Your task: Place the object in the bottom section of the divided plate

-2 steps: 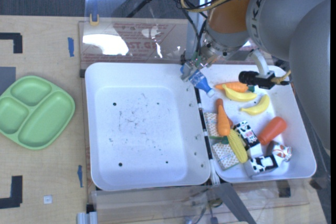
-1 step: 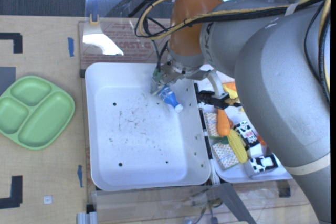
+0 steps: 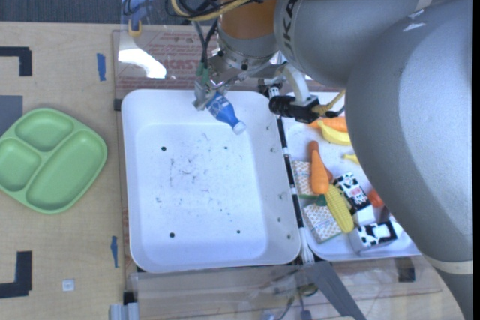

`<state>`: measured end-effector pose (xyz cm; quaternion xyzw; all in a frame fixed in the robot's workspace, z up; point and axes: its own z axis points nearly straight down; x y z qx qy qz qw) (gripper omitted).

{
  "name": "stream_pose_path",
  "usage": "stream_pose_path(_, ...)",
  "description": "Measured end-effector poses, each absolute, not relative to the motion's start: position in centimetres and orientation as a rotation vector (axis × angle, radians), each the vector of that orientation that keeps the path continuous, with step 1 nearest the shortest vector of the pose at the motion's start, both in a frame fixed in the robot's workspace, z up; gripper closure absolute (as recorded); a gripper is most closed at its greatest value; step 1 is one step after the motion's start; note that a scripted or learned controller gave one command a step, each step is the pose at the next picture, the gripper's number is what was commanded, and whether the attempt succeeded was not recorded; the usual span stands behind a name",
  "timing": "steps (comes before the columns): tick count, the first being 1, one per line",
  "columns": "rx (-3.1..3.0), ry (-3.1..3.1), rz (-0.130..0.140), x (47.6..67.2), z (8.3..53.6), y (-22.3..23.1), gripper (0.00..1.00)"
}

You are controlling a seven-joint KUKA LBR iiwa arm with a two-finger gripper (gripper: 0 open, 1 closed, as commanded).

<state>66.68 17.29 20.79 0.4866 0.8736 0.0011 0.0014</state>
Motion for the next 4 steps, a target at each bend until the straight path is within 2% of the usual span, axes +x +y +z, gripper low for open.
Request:
stream_pose_path(1,1.545,2.736,0.000,66.6,10.9,21.7,1.00)
stream_pose_path(2,1.539,2.734,0.004,66.7,12.0,21.8,1.00)
stream_pose_path(3,1.379,2.822,0.002,66.7,9.0,21.7,1.00)
stream_pose_path(4,1.376,2.819,0.007,66.8,10.1,21.8,1.00)
